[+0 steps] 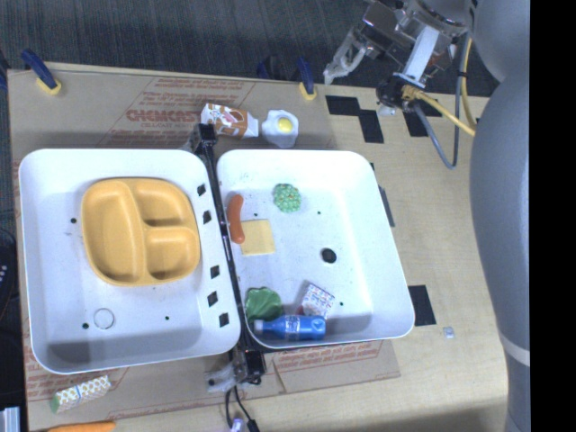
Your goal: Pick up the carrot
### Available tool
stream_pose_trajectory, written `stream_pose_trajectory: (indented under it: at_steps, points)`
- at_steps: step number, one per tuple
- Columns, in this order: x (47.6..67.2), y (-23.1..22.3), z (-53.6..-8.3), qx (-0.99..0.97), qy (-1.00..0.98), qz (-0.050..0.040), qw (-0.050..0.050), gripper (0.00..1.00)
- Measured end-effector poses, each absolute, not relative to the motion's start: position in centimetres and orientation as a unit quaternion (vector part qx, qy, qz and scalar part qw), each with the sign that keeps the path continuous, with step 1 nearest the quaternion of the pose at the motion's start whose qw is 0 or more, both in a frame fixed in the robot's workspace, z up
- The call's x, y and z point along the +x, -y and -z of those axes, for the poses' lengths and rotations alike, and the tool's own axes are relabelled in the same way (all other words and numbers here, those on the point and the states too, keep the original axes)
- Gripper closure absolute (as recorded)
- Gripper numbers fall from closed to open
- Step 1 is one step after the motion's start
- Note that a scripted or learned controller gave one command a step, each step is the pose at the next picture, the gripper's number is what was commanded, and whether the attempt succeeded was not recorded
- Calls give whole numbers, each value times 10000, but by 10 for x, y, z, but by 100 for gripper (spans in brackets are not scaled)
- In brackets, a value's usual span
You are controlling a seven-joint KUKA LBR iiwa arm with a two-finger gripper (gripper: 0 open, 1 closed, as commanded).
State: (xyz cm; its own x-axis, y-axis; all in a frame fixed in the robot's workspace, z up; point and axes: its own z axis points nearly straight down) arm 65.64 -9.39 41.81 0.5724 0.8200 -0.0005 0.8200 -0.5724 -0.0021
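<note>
The carrot, a slim orange-red stick, lies lengthwise against the left wall of the right bin, near its far end. My gripper hangs high above the bench beyond the right bin's far right corner, well away from the carrot. Its fingers look spread, one pale fingertip pointing left, and nothing is between them.
The right bin also holds a green ball, a yellow slice, a black disc, a green leaf toy, a blue bottle and a packet. A yellow divided plate sits in the left bin. A carton and an egg lie behind the bins.
</note>
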Motion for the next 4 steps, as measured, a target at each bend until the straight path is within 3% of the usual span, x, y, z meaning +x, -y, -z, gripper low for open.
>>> stream_pose_trajectory:
  at_steps: [1,2,3,4]
  points:
    - [643,70,-267,-8569,5155,-30,28,0]
    - [657,77,-357,-8602,5100,-7,8,0]
    - [656,89,-237,-9045,4264,-27,22,0]
    - [635,92,-104,-9403,3403,-32,27,0]
